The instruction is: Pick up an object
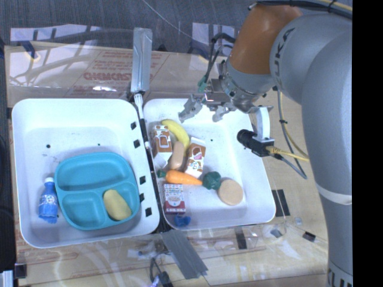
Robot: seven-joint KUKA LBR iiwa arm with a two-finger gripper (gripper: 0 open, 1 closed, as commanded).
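The grey arm with its orange band (263,34) reached in from the right and hung over the far part of the right-hand shallow white bin (254,178). Its two-finger gripper (204,110) sat above the bin's far left corner with the metal fingers (190,109) spread apart, and nothing was caught between them.

Just near of the gripper, a yellow banana (177,131) lay slanted in the bin, apart from the fingers. To its left was a small brown-and-white carton (160,141), and just near of it a tan bread roll (178,155) leaned beside a second brown-and-white carton (195,157). Nearer still, an orange carrot (182,177) lay across the pile, its dark green leafy end (210,180) touching a round beige bun (230,191) to the right. A red-and-white box (174,197) lay near of the carrot, with a small blue object (181,221) at the bin's near edge.

In the left-hand shallow white bin (36,124) a teal plastic tray with compartments (90,184) rested, and a yellow lemon-shaped piece (117,203) lay in its near right compartment. A small blue bottle with a white cap (48,201) lay just left of the tray.
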